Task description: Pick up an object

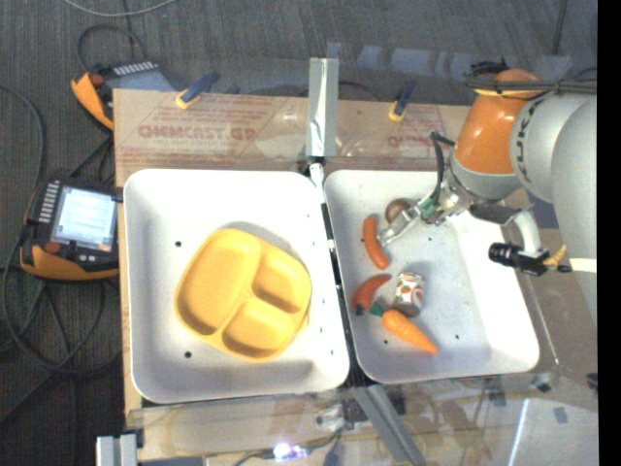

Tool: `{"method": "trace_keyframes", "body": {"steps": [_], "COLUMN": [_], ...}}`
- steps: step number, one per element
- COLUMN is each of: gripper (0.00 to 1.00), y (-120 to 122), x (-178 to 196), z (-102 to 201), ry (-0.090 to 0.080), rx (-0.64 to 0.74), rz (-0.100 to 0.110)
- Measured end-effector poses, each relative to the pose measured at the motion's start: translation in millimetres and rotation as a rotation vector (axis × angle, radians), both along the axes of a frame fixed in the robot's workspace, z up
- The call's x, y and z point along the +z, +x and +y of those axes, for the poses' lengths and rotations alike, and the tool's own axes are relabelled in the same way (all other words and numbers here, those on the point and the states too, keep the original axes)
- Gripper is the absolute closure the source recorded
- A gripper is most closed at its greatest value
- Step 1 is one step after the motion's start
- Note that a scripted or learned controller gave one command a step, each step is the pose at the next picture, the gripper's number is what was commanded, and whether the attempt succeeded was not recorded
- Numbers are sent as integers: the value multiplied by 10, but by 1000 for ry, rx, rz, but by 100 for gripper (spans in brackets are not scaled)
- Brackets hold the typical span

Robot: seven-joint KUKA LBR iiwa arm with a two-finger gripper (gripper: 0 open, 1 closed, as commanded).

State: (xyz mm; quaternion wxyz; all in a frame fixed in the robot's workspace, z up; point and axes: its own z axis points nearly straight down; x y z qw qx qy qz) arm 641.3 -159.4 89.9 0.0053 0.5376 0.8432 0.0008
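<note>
I am looking down on two white bins, side by side. The left bin point(146, 289) holds a big yellow tray point(245, 292) with three dips in it. The right bin point(485, 328) has the small things I can pick from. My arm point(524, 153), grey with an orange band, comes in from the right and leans over the top part of the right bin. Its gripper point(412, 216) is down low near a small brown round thing point(396, 208), and the two look like they are touching or just beside each other. I cannot tell if the fingers are open or closed, because they are too small and blurry here. Just beside the gripper lies an orange hot dog point(373, 242). Lower down are a red pepper point(370, 290), a little white ball with spots point(408, 290) and a carrot point(408, 331), all close together. I think I am at the reaching step and nothing is lifted yet. Next I need the fingers to close around one thing, then go up slowly.
</note>
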Motion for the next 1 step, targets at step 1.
{"method": "trace_keyframes", "body": {"steps": [1], "gripper": [100], "y": [15], "x": [102], "z": [1], "ry": [0], "rx": [0], "rz": [-6]}}
